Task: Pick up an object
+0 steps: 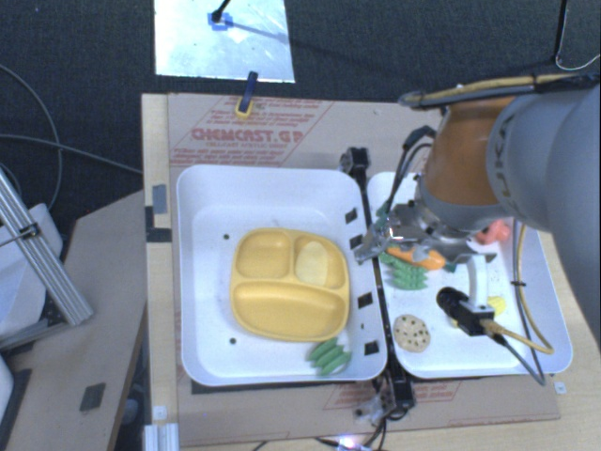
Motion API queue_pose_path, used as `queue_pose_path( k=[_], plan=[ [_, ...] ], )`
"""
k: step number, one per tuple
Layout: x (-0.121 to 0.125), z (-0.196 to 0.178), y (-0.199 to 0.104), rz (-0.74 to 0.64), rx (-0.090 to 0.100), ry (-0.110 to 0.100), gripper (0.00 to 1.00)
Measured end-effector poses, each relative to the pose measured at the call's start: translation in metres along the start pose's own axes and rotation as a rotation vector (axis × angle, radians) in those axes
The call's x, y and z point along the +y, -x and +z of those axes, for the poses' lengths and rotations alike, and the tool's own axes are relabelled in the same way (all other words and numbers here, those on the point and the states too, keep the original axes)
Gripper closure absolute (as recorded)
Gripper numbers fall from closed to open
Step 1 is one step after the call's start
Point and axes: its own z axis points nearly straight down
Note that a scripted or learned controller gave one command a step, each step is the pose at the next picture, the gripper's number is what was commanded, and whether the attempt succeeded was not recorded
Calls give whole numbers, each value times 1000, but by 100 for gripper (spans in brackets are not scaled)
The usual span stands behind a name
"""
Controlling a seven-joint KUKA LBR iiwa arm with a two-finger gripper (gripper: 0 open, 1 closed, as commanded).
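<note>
My gripper (406,244) hangs low over the left part of the right bin (545,346), under the grey arm with its orange band (465,158). Right beneath it lie a green ridged toy (406,275) and an orange carrot-like piece (427,260); whether it touches them is hidden. A round speckled cookie (411,333) rests near the front of that bin. A pink item (496,232) and a small yellow piece (495,303) peek out by the arm. In the left bin (202,280) sit a yellow divided plate (289,285) and a green pea pod (328,355).
The ridge between the two bins (373,280) runs just left of the gripper. A black and yellow cable fitting (467,314) trails across the right bin. Cardboard (249,134) lies under the bins, with a metal sheet (223,26) behind.
</note>
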Motion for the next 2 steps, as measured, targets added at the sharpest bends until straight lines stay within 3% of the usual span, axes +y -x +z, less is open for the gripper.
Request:
queue_pose_path(
  k=[1, 2],
  plan=[
    [-58, 9, 53, 13, -2, 1, 0],
    [-56, 8, 87, 11, -3, 6, 0]
  ],
)
